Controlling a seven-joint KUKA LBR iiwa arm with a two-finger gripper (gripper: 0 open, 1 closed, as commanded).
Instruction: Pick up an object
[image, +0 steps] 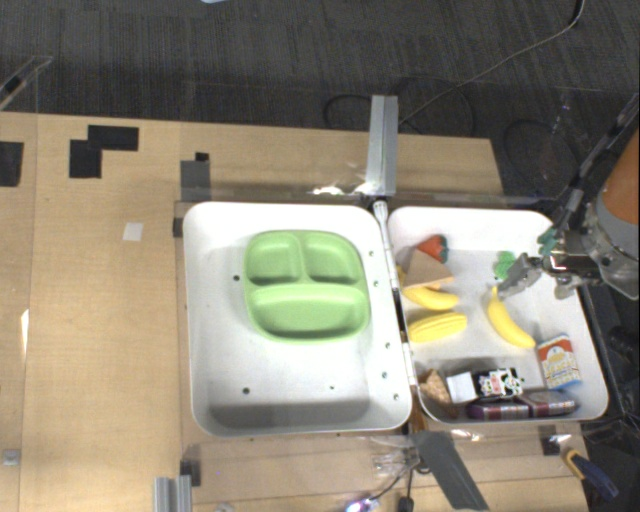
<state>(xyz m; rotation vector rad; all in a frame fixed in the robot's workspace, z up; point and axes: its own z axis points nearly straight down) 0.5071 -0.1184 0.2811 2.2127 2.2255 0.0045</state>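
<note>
Two shallow white bins sit side by side on the wooden bench. The left bin holds a green divided tray, lying flat near its middle. The right bin is crowded: a strawberry toy touching a brown cardboard-coloured piece near the far left corner, a banana just below them, a corn cob below that, and a second banana lying at a slant toward the middle. Along the near wall lie a small dark box, a dark purple wrapped bar and, at the right, a small carton with a red patch, tilted. The arm comes in from the right, and its gripper hangs over the right bin's far half, just above the upper tip of the slanted banana. A small green object sits right at the fingertips; whether it is pinched between them or only lying beside them, I cannot tell, nor can I tell how the jaws stand.
</note>
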